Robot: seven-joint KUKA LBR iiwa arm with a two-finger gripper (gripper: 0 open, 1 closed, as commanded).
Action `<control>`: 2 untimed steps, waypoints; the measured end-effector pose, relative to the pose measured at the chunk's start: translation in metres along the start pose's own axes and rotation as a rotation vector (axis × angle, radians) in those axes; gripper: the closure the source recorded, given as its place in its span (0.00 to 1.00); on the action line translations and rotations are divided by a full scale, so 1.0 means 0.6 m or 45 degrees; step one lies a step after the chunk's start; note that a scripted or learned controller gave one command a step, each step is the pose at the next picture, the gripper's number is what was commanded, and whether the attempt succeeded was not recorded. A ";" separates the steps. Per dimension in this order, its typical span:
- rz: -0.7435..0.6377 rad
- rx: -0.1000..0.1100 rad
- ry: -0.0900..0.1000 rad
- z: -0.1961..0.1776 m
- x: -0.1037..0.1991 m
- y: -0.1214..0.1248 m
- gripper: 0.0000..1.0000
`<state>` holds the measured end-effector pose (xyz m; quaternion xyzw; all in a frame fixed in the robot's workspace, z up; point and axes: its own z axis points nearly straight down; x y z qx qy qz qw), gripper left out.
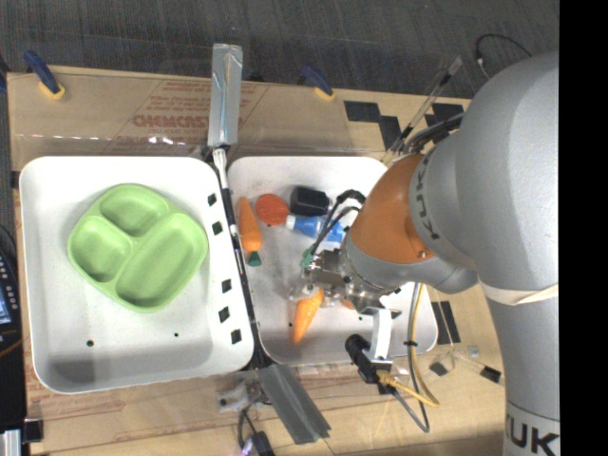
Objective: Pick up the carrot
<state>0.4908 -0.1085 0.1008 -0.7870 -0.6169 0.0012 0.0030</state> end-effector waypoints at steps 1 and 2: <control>-0.133 -0.006 -0.002 -0.201 0.089 0.063 1.00; -0.016 -0.006 -0.002 -0.373 0.112 -0.053 1.00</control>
